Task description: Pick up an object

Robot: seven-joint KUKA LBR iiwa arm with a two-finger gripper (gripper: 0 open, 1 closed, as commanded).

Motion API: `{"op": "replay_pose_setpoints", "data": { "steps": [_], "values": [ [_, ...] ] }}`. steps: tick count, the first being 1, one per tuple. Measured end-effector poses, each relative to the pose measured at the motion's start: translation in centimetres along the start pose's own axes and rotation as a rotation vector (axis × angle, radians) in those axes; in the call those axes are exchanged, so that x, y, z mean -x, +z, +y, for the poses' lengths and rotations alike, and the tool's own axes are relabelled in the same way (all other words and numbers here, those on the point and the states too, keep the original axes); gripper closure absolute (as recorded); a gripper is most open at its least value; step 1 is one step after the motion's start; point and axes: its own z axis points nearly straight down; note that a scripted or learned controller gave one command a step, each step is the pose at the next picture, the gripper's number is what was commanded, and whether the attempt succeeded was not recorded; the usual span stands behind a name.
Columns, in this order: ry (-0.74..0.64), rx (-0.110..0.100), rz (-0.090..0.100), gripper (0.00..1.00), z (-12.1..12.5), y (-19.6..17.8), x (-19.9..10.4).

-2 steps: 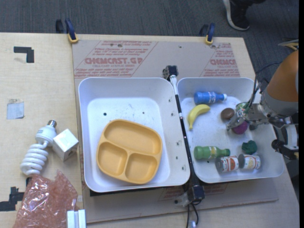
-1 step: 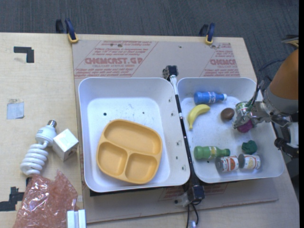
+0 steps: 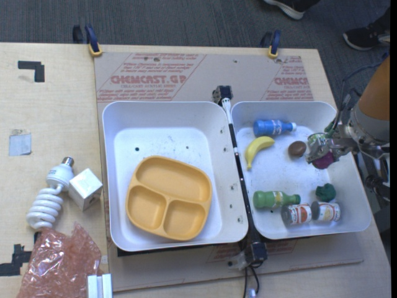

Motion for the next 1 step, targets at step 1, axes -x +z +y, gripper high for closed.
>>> {"op": "replay_pose_setpoints", "data": {
  "steps": [1],
  "values": [
    [0.0, 0.0, 0.0, 1.0, 1.64, -2.51, -3.51]
  ]
}}
